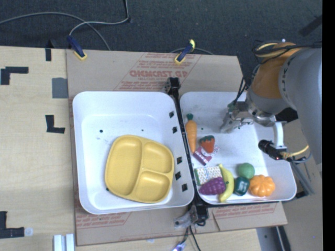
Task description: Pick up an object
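My gripper (232, 121) hangs over the upper middle of the right bin (238, 149), above bare white floor. A carrot (191, 135) lies along the bin's left wall, to the gripper's left. A red strawberry-like toy (208, 143) sits lower left of the gripper, clearly apart from it. Along the bin's near side lie a purple grape bunch (212, 186), a yellow banana (228, 182), a green round fruit (245, 170), a dark green can (241, 186) and an orange pumpkin (261, 185). Nothing shows held in the gripper.
A yellow divided plate (140, 169) lies in the left bin (84, 104). A small purple-and-white packet (201, 156) and a white checked piece (208, 172) lie near the carrot. Black clips join the bins at their shared wall (181, 140). The arm (277, 82) fills the right side.
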Motion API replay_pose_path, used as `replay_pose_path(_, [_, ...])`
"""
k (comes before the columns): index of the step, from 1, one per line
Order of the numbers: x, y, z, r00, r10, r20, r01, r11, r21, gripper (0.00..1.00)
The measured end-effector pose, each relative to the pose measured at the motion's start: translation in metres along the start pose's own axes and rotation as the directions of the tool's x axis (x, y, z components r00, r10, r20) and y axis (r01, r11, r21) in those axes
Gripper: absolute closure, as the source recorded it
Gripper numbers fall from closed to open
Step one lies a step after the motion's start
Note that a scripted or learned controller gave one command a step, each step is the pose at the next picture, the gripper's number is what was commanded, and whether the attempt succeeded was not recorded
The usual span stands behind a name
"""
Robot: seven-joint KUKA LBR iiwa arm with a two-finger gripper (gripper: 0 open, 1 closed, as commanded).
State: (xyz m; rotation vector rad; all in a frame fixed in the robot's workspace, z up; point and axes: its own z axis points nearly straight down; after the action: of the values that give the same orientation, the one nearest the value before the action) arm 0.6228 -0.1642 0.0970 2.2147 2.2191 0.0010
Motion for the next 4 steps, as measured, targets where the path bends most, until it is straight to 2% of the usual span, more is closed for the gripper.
replay_pose_path(1, [0.000,0.000,0.000,1.000,0.000,0.000,0.000,1.000,0.000,0.00])
replay_pose_path(2, [0.062,-0.041,-0.005,1.000,0.000,-0.005,0.000,1.000,0.007,0.00])
replay_pose_path(4, [0.067,-0.072,0.009,1.000,0.003,0.003,-0.003,1.000,-0.004,0.00])
